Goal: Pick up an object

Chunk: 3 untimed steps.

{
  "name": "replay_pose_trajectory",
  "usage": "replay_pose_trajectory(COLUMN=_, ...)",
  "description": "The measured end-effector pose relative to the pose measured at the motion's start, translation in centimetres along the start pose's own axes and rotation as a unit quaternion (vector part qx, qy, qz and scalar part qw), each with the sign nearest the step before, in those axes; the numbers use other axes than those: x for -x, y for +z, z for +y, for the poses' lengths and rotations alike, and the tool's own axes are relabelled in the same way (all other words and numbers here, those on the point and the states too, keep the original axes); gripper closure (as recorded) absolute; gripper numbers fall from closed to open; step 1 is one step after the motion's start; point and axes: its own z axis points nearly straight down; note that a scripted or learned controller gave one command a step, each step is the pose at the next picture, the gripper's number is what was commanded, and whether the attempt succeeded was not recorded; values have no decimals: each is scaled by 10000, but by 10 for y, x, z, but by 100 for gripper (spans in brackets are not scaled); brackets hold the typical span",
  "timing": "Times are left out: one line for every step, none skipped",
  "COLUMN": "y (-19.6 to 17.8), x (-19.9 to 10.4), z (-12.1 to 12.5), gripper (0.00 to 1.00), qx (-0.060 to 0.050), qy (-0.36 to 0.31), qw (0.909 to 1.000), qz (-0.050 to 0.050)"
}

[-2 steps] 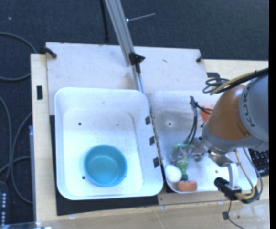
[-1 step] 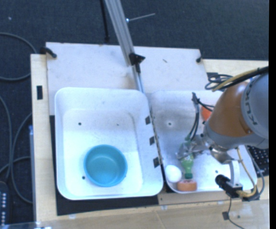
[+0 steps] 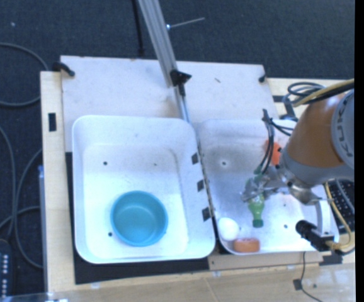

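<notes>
The gripper [image 3: 255,195] hangs low in the right bin [image 3: 232,137], directly over a green object [image 3: 257,214] near its front edge, apparently lined up to grasp; whether its fingers are apart cannot be told. A white ball [image 3: 228,227] and an orange piece [image 3: 247,245] sit in the front-left corner.

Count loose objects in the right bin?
3: a small green plastic bottle-shaped item under the claw, a white egg-shaped ball at the near-left corner, an orange flat piece beside it. The arm may hide more.
</notes>
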Motion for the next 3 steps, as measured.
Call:
replay_pose_trajectory(y=-67, x=-1, z=5, gripper=100, qx=26, qy=-57, qw=10000, qz=-1)
replay_pose_trajectory(y=-104, x=-1, z=8, gripper=100, qx=10, qy=-64, qw=10000, qz=-2)
replay_pose_trajectory(y=-95, x=-54, z=27, gripper=100, qx=-17, qy=-69, qw=10000, qz=-8)
